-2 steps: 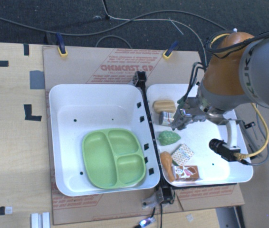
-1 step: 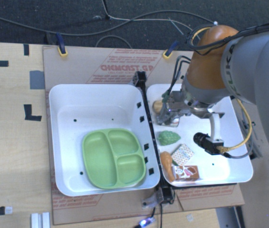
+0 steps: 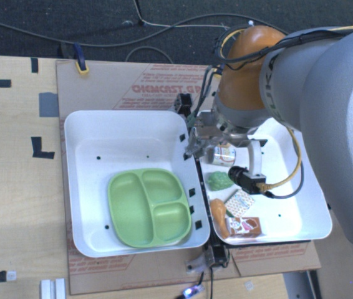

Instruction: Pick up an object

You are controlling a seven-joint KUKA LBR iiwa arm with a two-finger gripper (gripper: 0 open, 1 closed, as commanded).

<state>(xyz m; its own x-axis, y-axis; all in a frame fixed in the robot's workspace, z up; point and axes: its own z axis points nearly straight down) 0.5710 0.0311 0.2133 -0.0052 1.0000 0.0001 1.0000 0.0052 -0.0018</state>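
The grey arm (image 3: 314,92) reached in from three o'clock, its orange band (image 3: 248,61) sitting high over the right bin (image 3: 301,220). The gripper (image 3: 217,151) hung low at the bin's ten o'clock corner, close to the wall the two bins shared. Whether it was apart or together I could not tell, for the wrist and its fittings covered that part, and nothing could be seen clamped in it. A black fitting (image 3: 246,179) with a yellow cable (image 3: 289,179) stuck out from the wrist toward four o'clock.

Beneath the gripper, toward six o'clock, lay the loose things. A small green object (image 3: 219,180) sat just under the wrist, close by the shared wall. Below it, toward five o'clock, a pale patterned packet (image 3: 240,202) lay tilted. An orange carrot-like piece (image 3: 218,217) rested along the bin's nine o'clock side, nearly touching the wall, and a brown and white packet (image 3: 246,227) lay just beside it at three o'clock, near the bin's bottom edge.

The left bin (image 3: 101,142) held a green divided plate (image 3: 149,207) with three compartments, lying flat in the bin's five o'clock part.

Both bins stood on a brown cardboard sheet (image 3: 145,86) spread over the pale wooden worktop (image 3: 14,185). Black cables (image 3: 158,23) trailed across the dark floor at twelve o'clock.
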